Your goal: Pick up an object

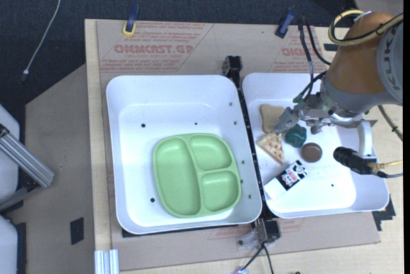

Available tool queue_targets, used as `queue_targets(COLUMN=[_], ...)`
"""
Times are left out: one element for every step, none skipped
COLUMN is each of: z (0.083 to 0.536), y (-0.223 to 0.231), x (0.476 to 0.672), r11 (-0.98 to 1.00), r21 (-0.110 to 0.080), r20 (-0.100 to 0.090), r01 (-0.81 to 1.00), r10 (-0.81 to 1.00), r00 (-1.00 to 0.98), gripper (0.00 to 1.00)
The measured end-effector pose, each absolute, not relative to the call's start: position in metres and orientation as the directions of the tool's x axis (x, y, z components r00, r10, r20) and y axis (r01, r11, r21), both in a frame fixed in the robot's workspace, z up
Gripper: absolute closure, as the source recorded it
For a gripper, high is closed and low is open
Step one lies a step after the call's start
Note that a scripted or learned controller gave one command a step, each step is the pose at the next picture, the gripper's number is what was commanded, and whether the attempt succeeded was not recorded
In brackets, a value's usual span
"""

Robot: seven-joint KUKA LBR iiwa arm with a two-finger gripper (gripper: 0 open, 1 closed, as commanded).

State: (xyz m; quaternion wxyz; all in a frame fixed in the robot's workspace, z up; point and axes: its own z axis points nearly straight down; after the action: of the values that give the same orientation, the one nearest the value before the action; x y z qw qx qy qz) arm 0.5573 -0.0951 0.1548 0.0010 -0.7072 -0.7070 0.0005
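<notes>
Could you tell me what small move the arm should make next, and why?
Probably a short descent straight down onto the teal object. The gripper sits just above it in the right bin, and nothing shows between the jaws yet, with the pizza slice close beside.

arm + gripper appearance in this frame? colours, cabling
The arm has grey casing with a broad orange band above the wrist, and dark lettering at the frame edge. Black cables and a yellow one loop by its upper part. The gripper is a grey metal assembly.
</notes>
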Motion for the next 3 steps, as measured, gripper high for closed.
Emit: queue_targets(z=[0.101, 0.115, 0.179], y=[-0.104, -0.104, -0.105], x=[0.560, 0.562, 0.566], r11=[-0.002, -0.002, 0.001], r21=[-0.005, 0.003, 0.007], r20=[0.002, 0.000, -0.001], r01=[1.000, 1.000, 1.000], r10=[1.000, 1.000, 1.000], r00=[0.002, 0.002, -0.001], gripper=[0.00, 1.00, 1.00])
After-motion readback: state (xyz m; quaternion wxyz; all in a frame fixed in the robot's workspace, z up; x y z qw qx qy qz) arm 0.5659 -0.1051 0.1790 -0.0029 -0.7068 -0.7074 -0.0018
